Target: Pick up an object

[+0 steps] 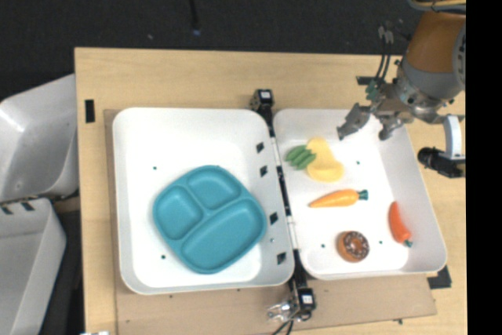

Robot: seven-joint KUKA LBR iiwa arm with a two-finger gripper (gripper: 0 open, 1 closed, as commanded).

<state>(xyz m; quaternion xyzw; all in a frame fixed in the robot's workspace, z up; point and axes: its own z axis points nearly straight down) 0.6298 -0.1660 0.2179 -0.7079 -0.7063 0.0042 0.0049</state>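
Two bins sit side by side on the bench [94, 74]. A divided plate [208, 218] lies in the left bin [129, 169]. In the right bin [420, 208], a toy that may be corn [318, 159] lies toward the back, a carrot [339, 198] just before it, a doughnut [353, 245] nearer the front and a pepper [400, 223] at right. The gripper [375, 123] hangs over the right bin's back edge.

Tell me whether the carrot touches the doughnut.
Apart. The camera view shows bare white bin floor between the carrot and the doughnut.
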